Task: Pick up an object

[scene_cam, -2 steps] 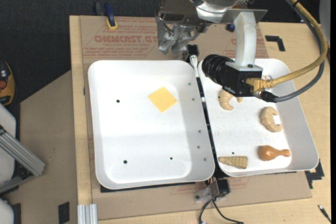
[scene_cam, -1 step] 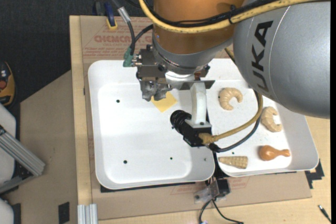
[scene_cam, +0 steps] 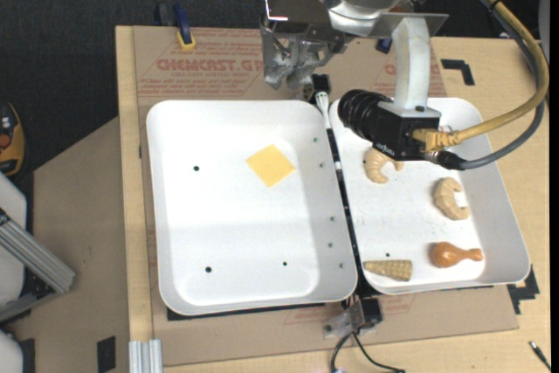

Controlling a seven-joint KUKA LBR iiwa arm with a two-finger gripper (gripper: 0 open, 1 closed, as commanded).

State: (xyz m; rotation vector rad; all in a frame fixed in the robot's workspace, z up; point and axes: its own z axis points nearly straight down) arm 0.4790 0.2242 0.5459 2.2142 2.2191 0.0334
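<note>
- Gripper hangs above the left bin's far edge; I cannot tell its state.
- I see a yellow square lying in that bin.
- Right bin holds a croissant.

A robotics lab: a brown cardboard-covered table with blue clamps carries two shallow white plastic bins, with aluminium framing at left and loose cables at right.
</note>
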